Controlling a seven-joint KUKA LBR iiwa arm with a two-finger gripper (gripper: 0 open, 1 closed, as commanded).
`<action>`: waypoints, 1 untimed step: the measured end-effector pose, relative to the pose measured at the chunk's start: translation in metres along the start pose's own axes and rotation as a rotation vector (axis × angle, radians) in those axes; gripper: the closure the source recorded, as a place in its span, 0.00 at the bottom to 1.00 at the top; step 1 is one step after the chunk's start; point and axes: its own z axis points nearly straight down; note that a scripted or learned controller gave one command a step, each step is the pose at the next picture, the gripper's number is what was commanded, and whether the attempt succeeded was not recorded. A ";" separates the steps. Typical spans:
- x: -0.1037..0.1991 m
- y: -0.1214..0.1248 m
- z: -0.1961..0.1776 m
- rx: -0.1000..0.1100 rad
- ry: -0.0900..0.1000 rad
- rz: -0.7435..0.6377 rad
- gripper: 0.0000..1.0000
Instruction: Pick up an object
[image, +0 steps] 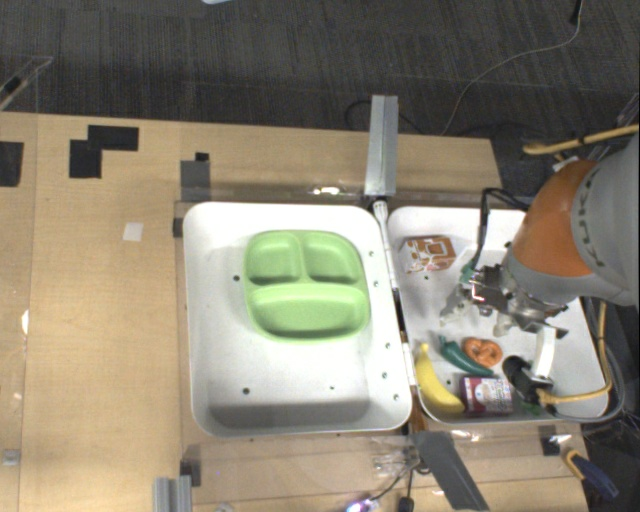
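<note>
Tabletop (100, 330) carrying two bins, left bin (215, 320) holding green tray (304, 283), arm hovering over right bin (590, 340), claw (487, 297) state unclear, sitting just above orange item (484, 351) beside banana (434, 378) and can (487, 394): approach step, next needing descent and closing.

A green divided tray (304, 283) is seen lying flat in the left bin (215, 330). The wooden worktop (90, 330) is marked with black shapes (100, 148) at its far left. Dark carpet (250, 55) is seen beyond.
</note>
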 end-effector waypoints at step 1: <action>-0.001 -0.038 0.025 -0.037 -0.002 -0.063 0.00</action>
